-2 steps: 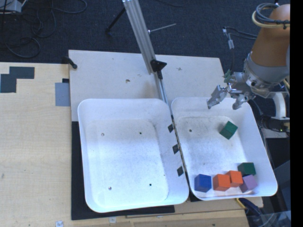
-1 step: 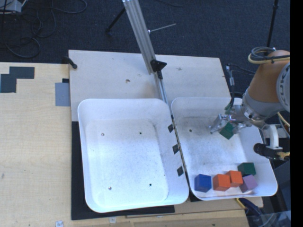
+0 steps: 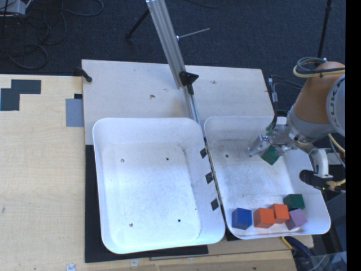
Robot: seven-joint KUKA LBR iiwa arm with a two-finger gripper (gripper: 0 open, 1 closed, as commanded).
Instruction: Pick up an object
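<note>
A dark green block (image 3: 271, 154) sits at the tip of the claw (image 3: 267, 149), tilted so its corners point diagonally; it looks about as wide as long, with no clear long axis. It hangs over the upper right part of the right bin (image 3: 225, 208), and the claw's fingers appear clamped on it. The grey arm (image 3: 316, 114) reaches in from the right, wrist angled down and leftward. Along the bin's near edge lie a blue cube (image 3: 242, 218), two orange cubes (image 3: 271, 215), a purple block (image 3: 296, 218) and another green block (image 3: 294, 201). The left bin (image 3: 107, 230) rests beside it on the desk (image 3: 39, 174).
</note>
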